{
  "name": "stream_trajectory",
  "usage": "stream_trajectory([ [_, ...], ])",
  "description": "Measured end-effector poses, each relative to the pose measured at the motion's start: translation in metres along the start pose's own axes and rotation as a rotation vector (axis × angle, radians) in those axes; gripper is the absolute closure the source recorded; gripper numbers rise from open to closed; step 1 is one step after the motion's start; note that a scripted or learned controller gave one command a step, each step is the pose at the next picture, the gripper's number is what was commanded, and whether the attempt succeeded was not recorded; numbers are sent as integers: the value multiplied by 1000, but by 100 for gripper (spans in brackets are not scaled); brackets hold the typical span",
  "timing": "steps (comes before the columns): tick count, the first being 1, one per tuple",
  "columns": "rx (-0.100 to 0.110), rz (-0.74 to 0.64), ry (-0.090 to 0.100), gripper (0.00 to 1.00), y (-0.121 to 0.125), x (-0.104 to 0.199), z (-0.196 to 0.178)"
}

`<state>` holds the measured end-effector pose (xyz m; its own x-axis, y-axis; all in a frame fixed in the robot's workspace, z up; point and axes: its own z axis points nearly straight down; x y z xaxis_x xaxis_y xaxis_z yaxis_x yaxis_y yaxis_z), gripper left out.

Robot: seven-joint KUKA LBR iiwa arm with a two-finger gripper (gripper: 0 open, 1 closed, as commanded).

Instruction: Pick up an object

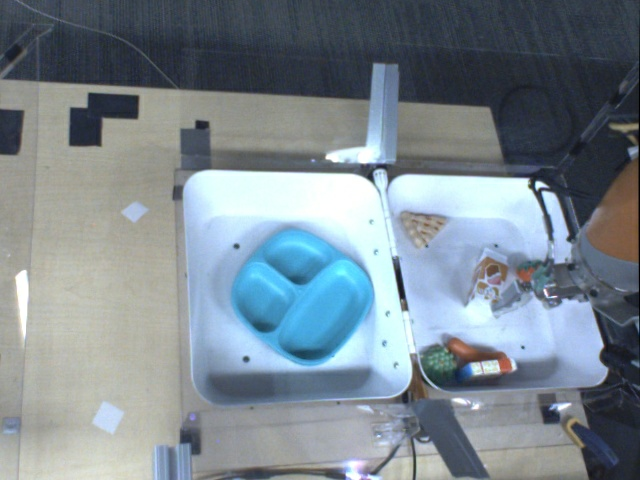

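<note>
My bench is pale wood against dark carpet, with two white bins side by side; the left bin [205,268] carries a blue tray [302,296], the right bin [450,193] carries the loose things I can choose from.

The gripper [535,280] sits low in the right bin, toward its 3 o'clock wall, and its tip is touching or just beside a crumpled packet [492,280]. I cannot tell from this angle whether it is apart or clamped, so I would not count the packet as held. The packet looks like the target, since the tip points straight at it.

From there outward: a wedge [423,228] lies at 10 o'clock of the gripper, well apart. At 7 o'clock, against the bin's near wall, a green ball [436,361], a carrot [470,349] and a small bottle [487,369] huddle together, touching, probably slid down into that corner.

The arm [615,233] comes in from 3 o'clock, its orange band over the bin's rim, wrist bent down and leftward into the bin.
</note>
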<state>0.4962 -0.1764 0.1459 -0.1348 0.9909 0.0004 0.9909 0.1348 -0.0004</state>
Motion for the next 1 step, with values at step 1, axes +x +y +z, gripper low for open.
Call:
stream_trajectory([
  [1,-3,36,-1,0,55,-7,44],
])
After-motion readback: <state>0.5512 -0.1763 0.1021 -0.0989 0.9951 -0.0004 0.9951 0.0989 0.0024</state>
